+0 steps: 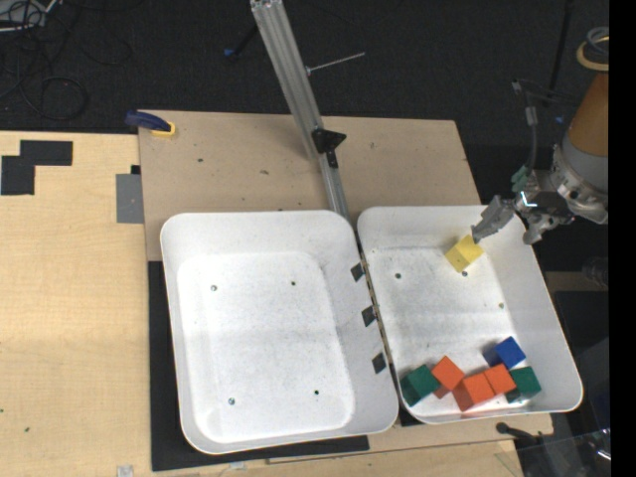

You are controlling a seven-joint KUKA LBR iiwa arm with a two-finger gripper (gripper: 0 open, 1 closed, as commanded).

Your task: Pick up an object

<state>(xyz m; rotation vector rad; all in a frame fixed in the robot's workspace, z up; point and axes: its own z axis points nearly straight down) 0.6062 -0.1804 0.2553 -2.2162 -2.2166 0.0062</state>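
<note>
- Wooden bench [298,167] on a dark floor, two shallow white bins side by side; left bin [260,331] and right bin [437,296] meet at a seam with three small black clips [367,315].
- Metal extrusion rail [295,85] runs at a slant from the top of the view down to the bins' seam, with a black bracket on it.
- Blue-and-yellow clamp [150,122] sits at the bench's far left corner.
- Arm comes in from the right; orange band [592,117] shows above the grey wrist.
- Gripper [515,217] hangs over the far right corner of the right bin, near its rim.
- One finger [490,219] angles down to the left, the other [545,225] sits off to the right; the gap between them looks wide, nothing in it.
- Yellow block [462,254] is in the far part of the right bin, just below and left of the left finger's tip. It sits outside the gap, not between the fingers. Touching or a hair apart: can't tell from this angle.
- Rest of the blocks are clustered in the near corner of the right bin, well apart from the gripper: blue block [509,351], two green blocks [420,382] [525,381], three orange-red blocks [447,372] [474,390] [499,377].
- Cluster blocks are packed touching each other along the near wall.
</note>
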